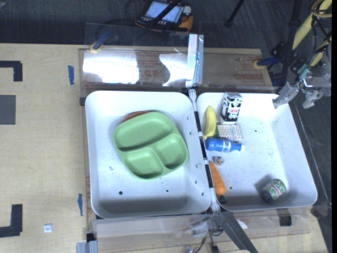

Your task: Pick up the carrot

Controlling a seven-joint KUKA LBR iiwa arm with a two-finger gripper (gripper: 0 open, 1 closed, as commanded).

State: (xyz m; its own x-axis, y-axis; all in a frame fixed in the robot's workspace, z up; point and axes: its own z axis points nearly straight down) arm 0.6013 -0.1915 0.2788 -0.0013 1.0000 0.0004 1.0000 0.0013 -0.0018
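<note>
A wooden bench (42,157) holds two white bins. The left bin (100,188) has a green plate (151,144) in it. The carrot (217,178) lies in the right bin (274,141), by its left wall, near a blue bottle (224,145), a banana (210,120) and a green can (273,189). The tool (300,88) hangs over the bin's far right corner, well away from the carrot. I cannot tell how open it is.

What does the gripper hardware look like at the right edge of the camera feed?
The gripper looks like a cluster of pale grey and silver metal parts with small dark fittings, ending in a slim grey piece angled toward the right bin. Yellow cables loop above it alongside thin dark wires. Finer markings are too small to read.
</note>
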